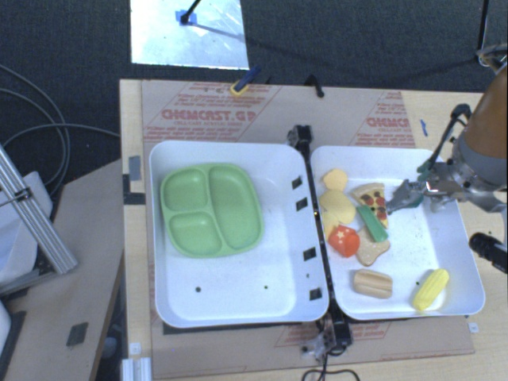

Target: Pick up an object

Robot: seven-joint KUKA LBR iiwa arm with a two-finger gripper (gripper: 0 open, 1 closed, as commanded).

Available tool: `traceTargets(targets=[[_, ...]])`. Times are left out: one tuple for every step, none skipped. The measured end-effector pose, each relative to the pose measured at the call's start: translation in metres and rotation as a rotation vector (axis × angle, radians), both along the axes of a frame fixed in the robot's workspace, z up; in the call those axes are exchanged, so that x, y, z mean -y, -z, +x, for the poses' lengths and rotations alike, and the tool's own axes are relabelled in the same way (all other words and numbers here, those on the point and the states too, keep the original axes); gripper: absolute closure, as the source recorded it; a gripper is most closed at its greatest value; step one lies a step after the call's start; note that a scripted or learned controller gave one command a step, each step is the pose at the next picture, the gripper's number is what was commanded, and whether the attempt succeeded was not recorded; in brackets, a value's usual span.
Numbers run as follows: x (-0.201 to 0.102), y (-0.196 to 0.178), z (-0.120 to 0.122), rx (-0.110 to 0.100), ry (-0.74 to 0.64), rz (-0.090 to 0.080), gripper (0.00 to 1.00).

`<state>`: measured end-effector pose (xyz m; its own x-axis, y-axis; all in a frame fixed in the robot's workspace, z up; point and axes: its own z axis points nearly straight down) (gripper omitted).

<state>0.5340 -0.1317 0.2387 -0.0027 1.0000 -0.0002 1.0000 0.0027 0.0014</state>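
Observation:
The right bin (452, 244) holds several toy foods. A pizza slice (370, 192) lies near its middle, with a green stick (371, 222) across its lower end. Left of them are two pale yellow pieces (336, 200), and below sit a red tomato (344, 240) and a tan biscuit (372, 250). A brown bread roll (371, 282) and a yellow corn cob (430, 288) lie near the front wall. My gripper (399, 198) hangs above the bin just right of the pizza slice, pointing left, with nothing visibly held.
The left bin (278, 284) carries a green divided plate (211, 209). A black hinge strip (313, 228) runs between the bins. The grey arm (484, 153) comes in over the right bin's far right side. A metal frame (32, 221) stands at the left.

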Motion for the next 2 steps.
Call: traceTargets(targets=[[-0.004,0.109,0.058,-0.004,-0.005,0.001,0.00],[-0.047,0.150,0.041,0.000,-0.004,0.000,0.00]])
